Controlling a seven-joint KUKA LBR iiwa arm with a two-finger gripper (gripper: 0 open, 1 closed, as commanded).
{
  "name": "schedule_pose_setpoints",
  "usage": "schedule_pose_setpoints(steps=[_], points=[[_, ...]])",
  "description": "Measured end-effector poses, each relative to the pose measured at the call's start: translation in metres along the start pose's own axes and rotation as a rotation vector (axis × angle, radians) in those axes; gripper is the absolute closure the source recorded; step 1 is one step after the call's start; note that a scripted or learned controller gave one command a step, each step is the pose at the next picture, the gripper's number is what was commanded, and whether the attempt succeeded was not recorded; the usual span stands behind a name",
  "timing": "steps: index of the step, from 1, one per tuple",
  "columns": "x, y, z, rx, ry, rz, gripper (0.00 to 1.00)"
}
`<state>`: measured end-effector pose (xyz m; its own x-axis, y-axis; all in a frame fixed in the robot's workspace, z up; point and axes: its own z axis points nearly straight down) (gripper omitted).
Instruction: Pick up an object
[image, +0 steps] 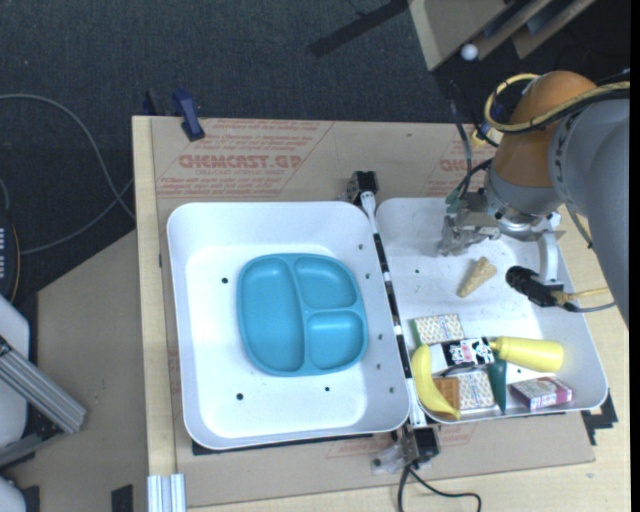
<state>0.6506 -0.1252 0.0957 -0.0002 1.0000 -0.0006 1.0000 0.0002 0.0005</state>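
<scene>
Blue divided plate (300, 312), white bins (200, 300), yellow banana (428, 378), yellow bottle (528, 352), tan wedge (477, 277), orange-banded grey arm (560, 120)

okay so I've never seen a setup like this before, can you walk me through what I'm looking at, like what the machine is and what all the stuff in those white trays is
You are looking down at a slant from a fixed camera above a bench. The big grey machine with an orange band, entering from the picture's right, is a robot arm. Its end effector is the small metal grasping part at its tip, hanging over the far end of the right shallow white bin. Nothing shows between its fingers.

The left shallow white bin holds a blue plastic plate with three compartments.

The right bin holds the things to pick from: a tan wedge-shaped piece lying alone near the middle, and at the near end a crowded cluster with a yellow banana, a yellow squeeze bottle and several small printed boxes.
</scene>
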Motion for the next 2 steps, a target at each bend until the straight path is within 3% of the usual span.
schedule_pose_setpoints(steps=[1, 2], points=[[-0.047, -0.0079, -0.0702, -0.002, -0.002, 0.001, 1.0], [-0.0463, -0.0082, -0.0693, -0.001, -0.001, 0.0, 0.0]])
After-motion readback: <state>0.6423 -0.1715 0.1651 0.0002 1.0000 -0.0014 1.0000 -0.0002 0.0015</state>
